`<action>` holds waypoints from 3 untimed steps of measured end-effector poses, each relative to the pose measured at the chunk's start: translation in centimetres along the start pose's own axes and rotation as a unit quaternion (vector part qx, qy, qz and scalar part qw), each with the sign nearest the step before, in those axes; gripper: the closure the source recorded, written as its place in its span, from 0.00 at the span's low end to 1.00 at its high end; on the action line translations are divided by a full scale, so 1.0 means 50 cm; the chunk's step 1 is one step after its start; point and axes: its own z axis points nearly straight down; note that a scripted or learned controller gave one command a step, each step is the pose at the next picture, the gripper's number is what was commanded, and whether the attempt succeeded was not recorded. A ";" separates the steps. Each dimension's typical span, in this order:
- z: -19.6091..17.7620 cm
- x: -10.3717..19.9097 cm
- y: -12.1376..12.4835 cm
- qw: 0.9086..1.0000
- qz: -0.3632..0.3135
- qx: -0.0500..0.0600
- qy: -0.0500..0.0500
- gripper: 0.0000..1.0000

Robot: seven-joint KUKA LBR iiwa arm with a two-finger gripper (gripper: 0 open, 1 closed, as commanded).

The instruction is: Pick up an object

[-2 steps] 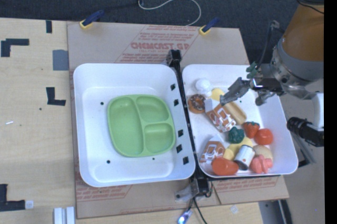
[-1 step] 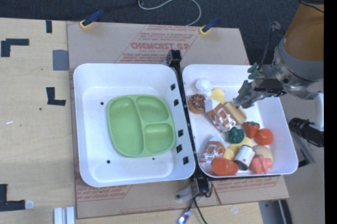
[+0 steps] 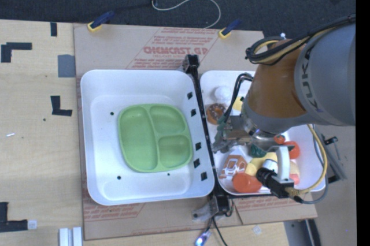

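Note:
The arm reaches in from the right and hangs over the right bin. Its gripper is low at the bin's left side, near the divider between the bins. Small toy food pieces lie around it: a brown round piece, a white piece, a red-and-white packet, a yellow piece, a red round piece and an orange piece. The arm's body hides most of this bin. The left bin holds a green divided plate.
Both bins sit on a cardboard sheet on the wooden bench. A black divider rail with clips runs between the bins. Yellow and blue clamps hold the cardboard's far corners. A thin cable loops on the dark floor behind.

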 end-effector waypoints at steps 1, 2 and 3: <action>-0.129 0.139 0.040 1.000 -0.003 -0.012 0.000 1.00; 0.038 -0.044 0.001 1.000 0.007 -0.004 -0.003 1.00; -0.130 0.062 0.131 1.000 -0.002 -0.015 0.000 1.00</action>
